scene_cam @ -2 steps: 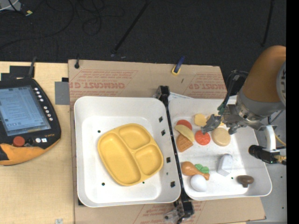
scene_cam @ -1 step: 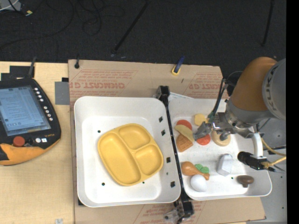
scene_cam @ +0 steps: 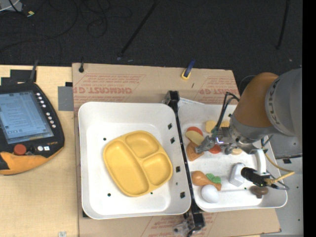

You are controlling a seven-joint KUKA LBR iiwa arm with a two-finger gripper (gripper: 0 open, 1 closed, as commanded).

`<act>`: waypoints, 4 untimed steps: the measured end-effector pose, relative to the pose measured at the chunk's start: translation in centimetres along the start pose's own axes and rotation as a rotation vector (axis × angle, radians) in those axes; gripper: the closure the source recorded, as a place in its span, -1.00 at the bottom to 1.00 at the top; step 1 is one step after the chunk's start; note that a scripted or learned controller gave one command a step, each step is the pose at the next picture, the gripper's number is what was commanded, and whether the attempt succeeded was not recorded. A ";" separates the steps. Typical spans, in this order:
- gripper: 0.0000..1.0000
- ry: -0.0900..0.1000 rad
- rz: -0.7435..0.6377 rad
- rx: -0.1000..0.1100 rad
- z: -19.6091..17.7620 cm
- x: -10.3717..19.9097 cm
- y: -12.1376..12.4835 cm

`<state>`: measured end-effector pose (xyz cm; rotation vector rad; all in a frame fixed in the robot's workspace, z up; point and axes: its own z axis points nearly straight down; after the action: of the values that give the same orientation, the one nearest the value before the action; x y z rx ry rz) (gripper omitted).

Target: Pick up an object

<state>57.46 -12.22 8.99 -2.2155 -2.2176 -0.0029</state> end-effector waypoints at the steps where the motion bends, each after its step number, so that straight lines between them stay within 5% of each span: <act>1: 1.00 -0.001 0.003 -0.007 -1.4 -0.2 0.2; 3: 1.00 -0.006 0.000 -0.005 -11.5 0.2 0.1; 4: 1.00 -0.006 0.000 -0.002 -13.7 0.1 0.1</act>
<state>57.64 -12.22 22.72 -2.2187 -2.2216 0.0014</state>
